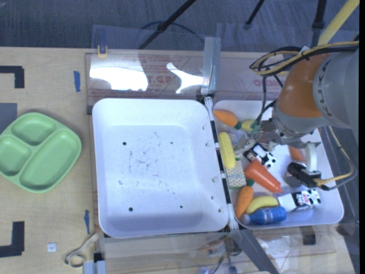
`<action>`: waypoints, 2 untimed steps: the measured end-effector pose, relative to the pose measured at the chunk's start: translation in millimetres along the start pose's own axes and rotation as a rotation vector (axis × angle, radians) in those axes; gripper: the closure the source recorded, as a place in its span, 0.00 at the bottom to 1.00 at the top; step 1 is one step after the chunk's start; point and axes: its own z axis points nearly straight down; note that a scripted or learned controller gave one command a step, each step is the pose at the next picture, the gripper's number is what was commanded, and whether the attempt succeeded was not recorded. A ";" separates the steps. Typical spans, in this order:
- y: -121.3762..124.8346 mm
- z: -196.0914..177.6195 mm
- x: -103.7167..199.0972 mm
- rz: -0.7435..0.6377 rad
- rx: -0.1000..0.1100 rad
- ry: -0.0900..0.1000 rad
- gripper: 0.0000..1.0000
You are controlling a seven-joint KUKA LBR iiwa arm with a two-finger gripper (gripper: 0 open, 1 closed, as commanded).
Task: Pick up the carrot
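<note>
- Your arm (pixel 319 90) reaches in from the right and hangs over the right bin (pixel 333 207), the orange band sitting above the wrist.
- The gripper (pixel 263 143) is low among the toys near the bin's middle; you cannot tell from this angle how it is set.
- The carrot (pixel 263 176) lies just below the gripper, a fat orange cone with its tip pointing to the lower right.
- A corn cob (pixel 226 150) lies along the bin's left wall, just beside the carrot.
- A smaller orange vegetable (pixel 244 200), a banana (pixel 262 202) and a blue bottle (pixel 266 215) crowd the near edge.
- Another orange piece (pixel 226 117) rests at the far left corner.
- The left bin (pixel 154 164) sits alongside.
- A green divided plate (pixel 37 150) rests on the table (pixel 45 221), well apart to the left.
</note>
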 end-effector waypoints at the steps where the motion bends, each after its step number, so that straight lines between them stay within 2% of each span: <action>1: -0.1 0.1 -0.1 0.000 0.000 0.000 0.00; 2: 25.8 16.4 -7.2 0.086 -0.011 0.001 0.00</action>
